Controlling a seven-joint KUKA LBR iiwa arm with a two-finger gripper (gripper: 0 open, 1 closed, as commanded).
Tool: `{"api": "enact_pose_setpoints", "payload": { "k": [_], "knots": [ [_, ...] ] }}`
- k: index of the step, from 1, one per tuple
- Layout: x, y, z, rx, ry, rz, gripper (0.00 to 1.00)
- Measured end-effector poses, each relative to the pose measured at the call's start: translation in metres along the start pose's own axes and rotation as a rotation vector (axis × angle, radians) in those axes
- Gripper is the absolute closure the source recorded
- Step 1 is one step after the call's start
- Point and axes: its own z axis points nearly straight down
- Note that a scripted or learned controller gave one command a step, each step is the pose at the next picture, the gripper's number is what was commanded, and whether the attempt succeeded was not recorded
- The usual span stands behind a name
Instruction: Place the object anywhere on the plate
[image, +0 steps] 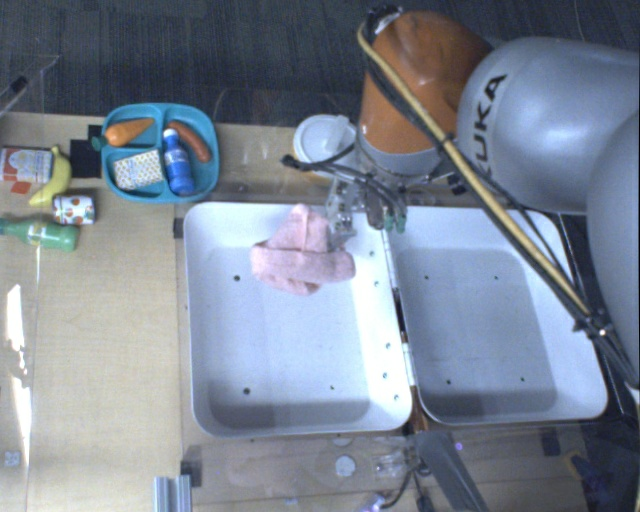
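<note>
A crumpled pink cloth lies in the upper middle of the left white bin. My gripper hangs over the bin's top right corner, by the divider between the bins, with its left part touching the cloth's upper right edge. The cloth rests on the bin floor. A blue divided plate sits on the bench beyond the left bin's top left corner, holding a toy carrot, a toy hot dog, a small blue bottle and a patterned piece.
The right white bin lies under the arm. A white cup stands behind the bins near the gripper. At the bench's left edge are a toy banana, a small can, a green bottle and a carton.
</note>
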Motion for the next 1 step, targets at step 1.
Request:
{"api": "enact_pose_setpoints", "payload": {
  "k": [1],
  "knots": [
    [-0.0002, -0.0002, -0.0003, 0.000, 0.000, 0.000, 0.00]
  ]
}}
